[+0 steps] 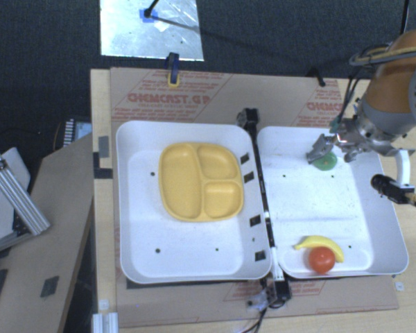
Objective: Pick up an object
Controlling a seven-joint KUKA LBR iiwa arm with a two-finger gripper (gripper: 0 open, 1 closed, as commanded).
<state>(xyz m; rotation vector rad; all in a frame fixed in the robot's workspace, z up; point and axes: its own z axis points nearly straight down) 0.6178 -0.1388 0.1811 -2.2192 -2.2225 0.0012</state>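
- Green shows just under my gripper [327, 151]: a small round green object [325, 162] lies on the floor of the right bin [333, 207], toward its far side and a little right of that bin's middle.
- My arm [395, 89] reaches in from the right, and my fingertips sit directly over the green piece, partly covering it.
- How my jaws stand I cannot tell; from this slant the metal parts blur together, and I see nothing clearly pinched between them.
- I judge the step in hand to be the approach or the closing on the green object. I would not call it held, since it looks to rest on the bin floor.
- Other candidates lie at the near edge of the same bin: a yellow banana [320, 244] with a red tomato [322, 259] touching it, well apart from me.
- The left bin [135, 186] carries a yellow divided plate [197, 182], which is not my concern now.
- The next move calls for staying centred over the green piece and getting the fingers down on either side of it. Then comes a firm close and a straight lift.
- The piece looks low and flat, so I expect the tips must come almost to the floor or they will slip over its top.
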